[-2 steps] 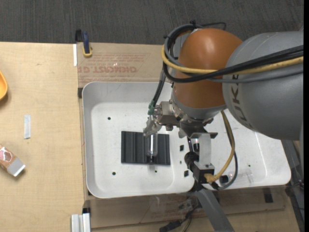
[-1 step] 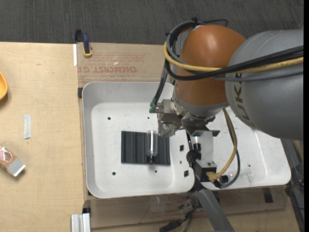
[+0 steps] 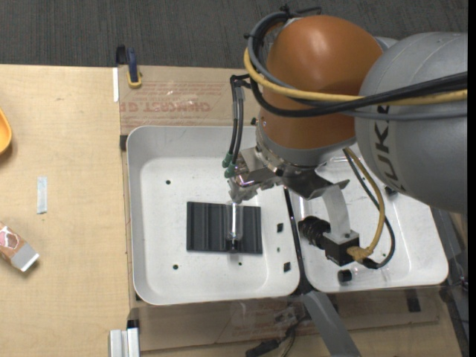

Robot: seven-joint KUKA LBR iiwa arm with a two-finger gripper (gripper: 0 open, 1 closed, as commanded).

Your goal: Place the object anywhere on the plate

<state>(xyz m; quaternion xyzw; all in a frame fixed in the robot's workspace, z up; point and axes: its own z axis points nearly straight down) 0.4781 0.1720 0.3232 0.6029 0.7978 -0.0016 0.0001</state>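
A dark ribbed rectangular plate [image 3: 208, 227] lies flat in the middle of the left white bin [image 3: 149, 199]. My gripper [image 3: 233, 238] reaches straight down from the big orange wrist band and its tip sits over the right half of the plate, at or just above its surface. The wrist and its cables hide the gripper's upper part. A small dark spot shows at the tip, and I cannot tell whether it is an object or part of the gripper.
The right bin [image 3: 416, 251] lies mostly under the arm, with a black cabled unit [image 3: 331, 242] hanging over it. On the wooden bench to the left are a small grey strip [image 3: 42, 195], a red-and-white block [image 3: 16, 248] and an orange thing [image 3: 3, 132] at the edge.
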